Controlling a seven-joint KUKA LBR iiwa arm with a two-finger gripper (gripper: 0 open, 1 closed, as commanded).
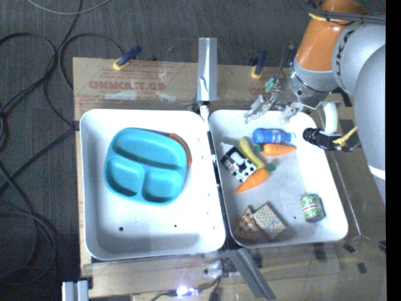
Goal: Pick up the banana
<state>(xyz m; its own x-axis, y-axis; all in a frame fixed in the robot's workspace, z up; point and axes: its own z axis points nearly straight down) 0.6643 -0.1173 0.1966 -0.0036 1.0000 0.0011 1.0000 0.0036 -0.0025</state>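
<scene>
The banana is a short yellow piece in the right bin, lying between a black-and-white box and two carrots. My gripper hovers over the bin's far rim, up and to the right of the banana and just above a blue bottle. Its two fingers stand apart with nothing between them.
A small carrot and a larger carrot flank the banana. A green can and a patterned box lie near the front of the right bin. The left bin holds a blue divided tray.
</scene>
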